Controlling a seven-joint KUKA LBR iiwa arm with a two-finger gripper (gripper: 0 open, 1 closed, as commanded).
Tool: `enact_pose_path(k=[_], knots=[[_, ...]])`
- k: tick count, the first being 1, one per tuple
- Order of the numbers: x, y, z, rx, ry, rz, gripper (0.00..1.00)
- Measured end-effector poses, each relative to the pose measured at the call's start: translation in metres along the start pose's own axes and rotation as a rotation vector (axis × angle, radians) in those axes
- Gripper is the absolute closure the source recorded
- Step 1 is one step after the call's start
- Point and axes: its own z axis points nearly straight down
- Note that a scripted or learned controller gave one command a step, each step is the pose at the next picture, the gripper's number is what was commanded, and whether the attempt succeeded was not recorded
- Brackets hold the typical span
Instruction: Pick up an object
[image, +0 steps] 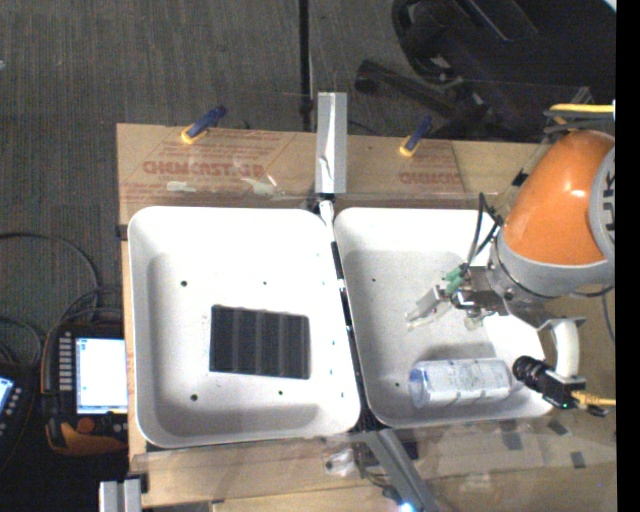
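Note:
A clear plastic bottle (460, 381) with a pale label lies on its side near the front wall of the right bin (385, 265). A black ribbed rectangular block (260, 342) lies flat in the middle of the left bin (160, 250). My gripper (427, 306) hangs over the middle of the right bin, pointing left, a little behind the bottle and apart from it. Its fingers (416, 316) stand open with nothing between them. The orange-banded wrist (560, 215) covers the bin's right side.
A metal divider post (330, 145) stands at the back between the bins. Two clamps (203, 123) (415, 135) hold the cardboard backing. A handheld pendant (85, 375) lies on the floor at the left.

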Motion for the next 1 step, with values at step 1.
enact_pose_path(k=[1], knots=[[-0.0477,0.0006,0.0760,0.001,-0.001,-0.053,0.00]])
